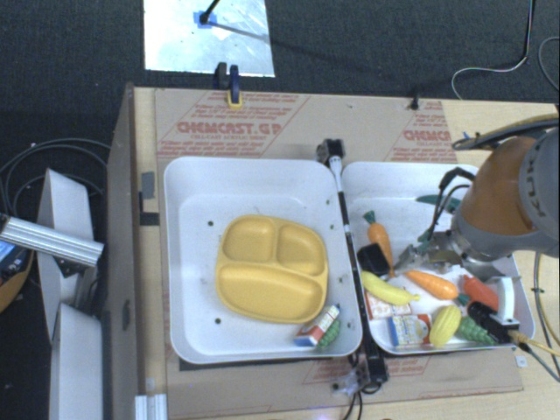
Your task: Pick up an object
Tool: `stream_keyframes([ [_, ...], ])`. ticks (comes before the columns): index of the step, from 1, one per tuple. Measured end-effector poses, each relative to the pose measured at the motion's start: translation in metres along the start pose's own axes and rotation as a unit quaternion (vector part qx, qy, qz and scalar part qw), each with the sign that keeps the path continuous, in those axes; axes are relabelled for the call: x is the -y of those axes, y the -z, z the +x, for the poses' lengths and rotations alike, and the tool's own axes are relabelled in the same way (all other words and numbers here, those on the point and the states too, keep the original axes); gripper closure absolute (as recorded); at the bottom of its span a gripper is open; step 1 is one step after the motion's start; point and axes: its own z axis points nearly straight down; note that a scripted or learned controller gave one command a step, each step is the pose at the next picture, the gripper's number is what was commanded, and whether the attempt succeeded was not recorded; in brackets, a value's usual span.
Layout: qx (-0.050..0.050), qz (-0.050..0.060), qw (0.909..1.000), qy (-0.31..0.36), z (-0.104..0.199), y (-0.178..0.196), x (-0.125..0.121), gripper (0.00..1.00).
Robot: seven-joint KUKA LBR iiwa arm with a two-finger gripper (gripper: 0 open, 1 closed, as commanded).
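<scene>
gripper (418, 254): low in right bin (394, 182), open or clenched, can't tell
carrot (431, 283): just near side of gripper, lying flat
banana (388, 289): left of carrot

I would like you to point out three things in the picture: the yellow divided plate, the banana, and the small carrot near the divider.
yellow divided plate (271, 268), camera view, ridge between its compartments.
banana (388, 289), camera view, middle of its curved body.
small carrot (379, 235), camera view, orange body below the green top.

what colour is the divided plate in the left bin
Yellow all over; the divided plate shows best in the camera view.
</scene>
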Motion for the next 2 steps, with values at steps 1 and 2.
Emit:
stream_keyframes([
  [1,0.0,-0.001,1.0,0.001,0.038,0.0,-0.066,0.0],
  [2,0.001,-0.001,1.0,-0.001,0.039,0.0,0.01,0.0],
])
